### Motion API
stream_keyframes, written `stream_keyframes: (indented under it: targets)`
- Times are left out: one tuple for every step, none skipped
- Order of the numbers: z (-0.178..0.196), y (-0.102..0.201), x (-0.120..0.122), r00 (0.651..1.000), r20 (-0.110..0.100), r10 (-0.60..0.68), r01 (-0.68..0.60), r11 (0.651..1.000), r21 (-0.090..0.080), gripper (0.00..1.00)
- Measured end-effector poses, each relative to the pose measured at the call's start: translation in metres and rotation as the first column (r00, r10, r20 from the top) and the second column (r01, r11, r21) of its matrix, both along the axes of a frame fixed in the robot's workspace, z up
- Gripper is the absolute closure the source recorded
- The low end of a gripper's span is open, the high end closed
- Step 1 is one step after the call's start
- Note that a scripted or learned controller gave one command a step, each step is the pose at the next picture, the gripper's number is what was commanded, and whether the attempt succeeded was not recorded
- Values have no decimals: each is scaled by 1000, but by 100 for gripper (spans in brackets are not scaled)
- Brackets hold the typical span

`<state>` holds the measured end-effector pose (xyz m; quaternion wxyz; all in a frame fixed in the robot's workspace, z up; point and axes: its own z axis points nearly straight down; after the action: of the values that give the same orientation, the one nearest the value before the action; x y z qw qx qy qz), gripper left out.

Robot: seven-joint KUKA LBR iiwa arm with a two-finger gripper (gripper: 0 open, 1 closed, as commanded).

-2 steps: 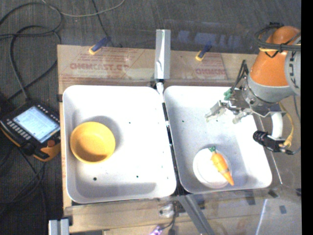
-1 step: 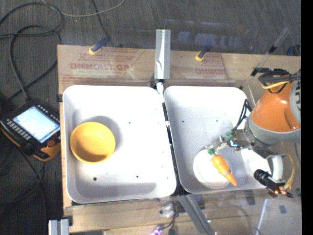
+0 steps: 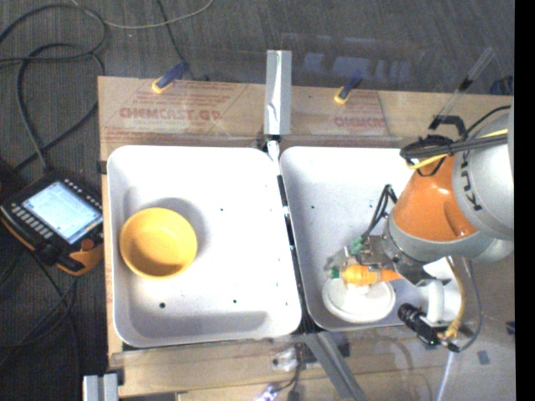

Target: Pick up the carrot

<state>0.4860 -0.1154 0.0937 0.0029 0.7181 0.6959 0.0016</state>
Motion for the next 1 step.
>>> stream_keyframes:
  targets:
    - [9,0,0,1000,0,-1,1,1000,1,100]
